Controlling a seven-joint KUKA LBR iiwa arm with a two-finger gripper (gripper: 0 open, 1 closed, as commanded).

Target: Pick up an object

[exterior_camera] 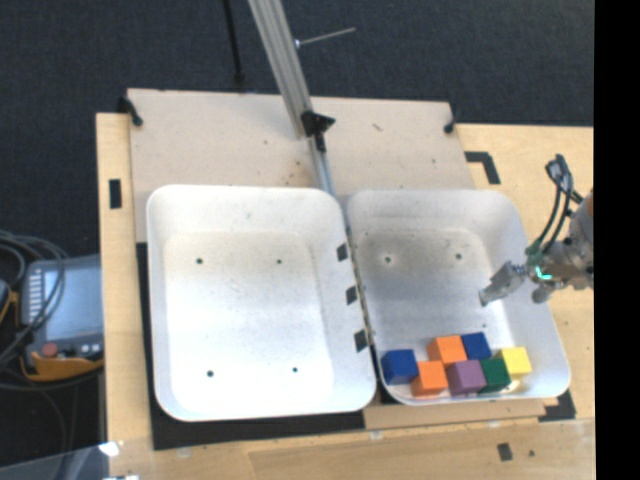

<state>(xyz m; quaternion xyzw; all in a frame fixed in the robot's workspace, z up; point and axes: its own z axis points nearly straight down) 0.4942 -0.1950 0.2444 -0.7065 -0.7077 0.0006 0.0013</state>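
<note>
Several small coloured cubes lie clustered in the near corner of the right bin (420,218): a blue cube (400,365), an orange cube (449,349), a second orange cube (431,376), a purple cube (465,376), a green cube (495,372), a yellow cube (516,360) and a darker blue cube (476,345). My gripper (498,288) reaches in over the right bin's right rim, above and a little behind the cubes. It stands apart from them and I see nothing in it.
The left bin (250,208) lies beside the right one, with small black clips along the shared rim. A slanted aluminium post (285,63) rises behind the bins. A grey box with cables (55,313) sits off the bench's left side.
</note>
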